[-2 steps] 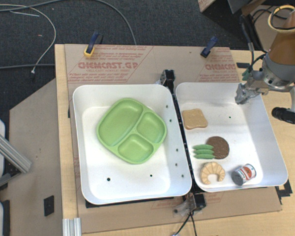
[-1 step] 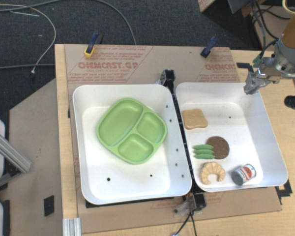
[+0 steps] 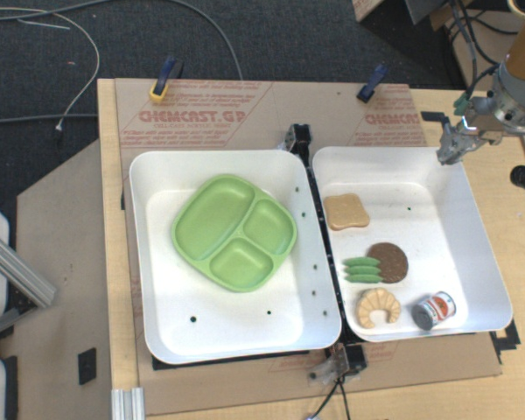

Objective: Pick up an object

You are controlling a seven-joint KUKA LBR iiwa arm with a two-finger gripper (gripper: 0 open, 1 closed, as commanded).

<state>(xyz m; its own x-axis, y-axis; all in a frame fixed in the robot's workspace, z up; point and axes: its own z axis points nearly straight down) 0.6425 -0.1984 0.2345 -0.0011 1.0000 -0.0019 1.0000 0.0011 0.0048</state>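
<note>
In the right bin (image 3: 459,208) lie a slice of toast (image 3: 346,211), a brown round patty (image 3: 390,261), green pea pods (image 3: 362,269), a croissant (image 3: 379,305) and a small red-and-white can (image 3: 433,310) on its side. My gripper (image 3: 455,143) hangs over the bin's far right corner, well away from all of them, with nothing between its fingers. The fingers look slightly apart, but they are small and I cannot make out their state.
The left bin (image 3: 157,313) holds a green divided plate (image 3: 234,231). Two blue clamps (image 3: 164,77) (image 3: 373,83) hold the cardboard sheet at the bench's far edge. A black clip (image 3: 298,136) sits between the bins.
</note>
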